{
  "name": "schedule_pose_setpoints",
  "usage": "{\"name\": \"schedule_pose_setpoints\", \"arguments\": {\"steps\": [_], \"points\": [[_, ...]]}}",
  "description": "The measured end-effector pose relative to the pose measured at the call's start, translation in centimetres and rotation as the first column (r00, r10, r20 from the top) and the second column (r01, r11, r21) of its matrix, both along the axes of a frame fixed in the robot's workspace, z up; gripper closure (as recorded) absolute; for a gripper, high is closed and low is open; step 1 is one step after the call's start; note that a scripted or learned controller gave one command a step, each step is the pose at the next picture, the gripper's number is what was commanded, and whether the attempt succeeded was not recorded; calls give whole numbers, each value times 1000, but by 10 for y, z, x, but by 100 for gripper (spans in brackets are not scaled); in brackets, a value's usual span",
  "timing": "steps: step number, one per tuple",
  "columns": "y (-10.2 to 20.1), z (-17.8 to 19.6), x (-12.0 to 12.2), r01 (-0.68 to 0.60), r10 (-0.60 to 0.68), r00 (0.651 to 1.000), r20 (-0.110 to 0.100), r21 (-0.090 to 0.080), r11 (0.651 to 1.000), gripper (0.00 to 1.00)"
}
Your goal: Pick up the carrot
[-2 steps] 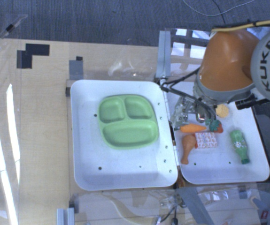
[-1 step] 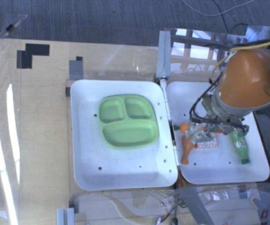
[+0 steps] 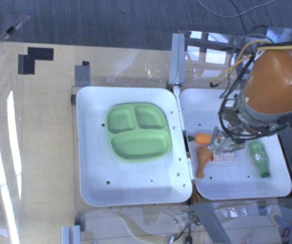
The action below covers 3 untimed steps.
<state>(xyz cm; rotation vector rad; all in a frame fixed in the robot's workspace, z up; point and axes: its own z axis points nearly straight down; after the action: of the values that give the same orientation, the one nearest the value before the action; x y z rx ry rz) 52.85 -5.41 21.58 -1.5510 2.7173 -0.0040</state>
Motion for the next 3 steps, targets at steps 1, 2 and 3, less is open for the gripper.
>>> {"name": "schedule_pose_setpoints", "arguments": {"steps": [1, 2, 3], "points": [[44, -33, -31, 88, -88, 996, -9, -1, 996, 100], [12, -4, 60, -60, 60, 998, -1, 0, 998, 100], [6, -32, 49, -238, 238, 971, -4, -2, 971, 100]]}}
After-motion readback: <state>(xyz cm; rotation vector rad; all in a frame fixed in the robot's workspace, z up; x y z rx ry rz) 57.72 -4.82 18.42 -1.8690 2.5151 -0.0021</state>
